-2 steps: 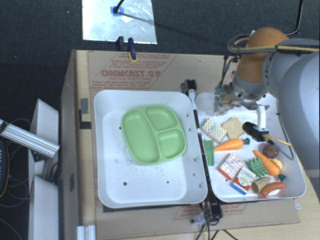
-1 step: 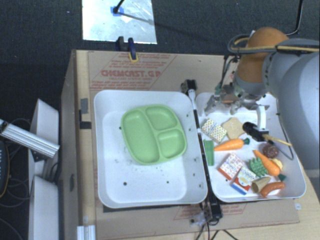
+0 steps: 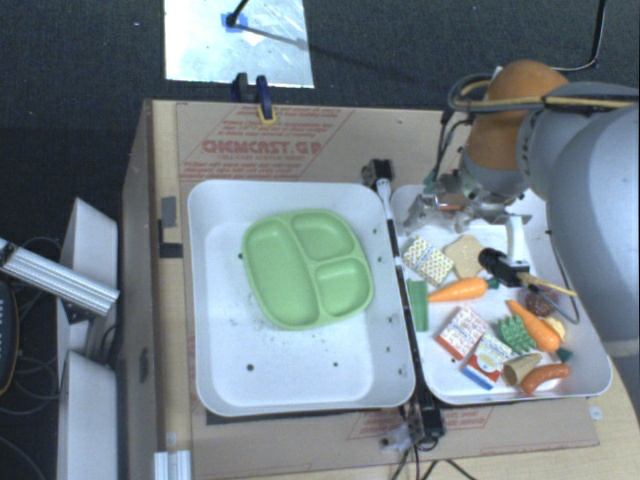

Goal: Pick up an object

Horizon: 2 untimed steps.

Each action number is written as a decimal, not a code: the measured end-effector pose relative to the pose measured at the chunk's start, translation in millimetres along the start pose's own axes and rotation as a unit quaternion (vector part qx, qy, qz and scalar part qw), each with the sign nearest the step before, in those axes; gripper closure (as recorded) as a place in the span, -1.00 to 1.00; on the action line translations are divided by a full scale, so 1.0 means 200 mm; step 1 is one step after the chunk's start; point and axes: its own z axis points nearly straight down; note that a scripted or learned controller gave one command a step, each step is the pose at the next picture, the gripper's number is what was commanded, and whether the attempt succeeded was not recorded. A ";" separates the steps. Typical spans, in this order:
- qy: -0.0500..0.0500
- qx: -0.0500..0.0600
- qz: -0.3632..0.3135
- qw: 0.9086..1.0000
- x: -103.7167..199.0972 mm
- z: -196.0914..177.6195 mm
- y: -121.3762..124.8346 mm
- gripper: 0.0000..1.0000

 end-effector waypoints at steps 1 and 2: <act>0.000 -0.001 -0.001 1.000 0.00 -0.06 0.01 1.00; 0.000 -0.001 -0.001 1.000 0.00 -0.06 0.00 -1.00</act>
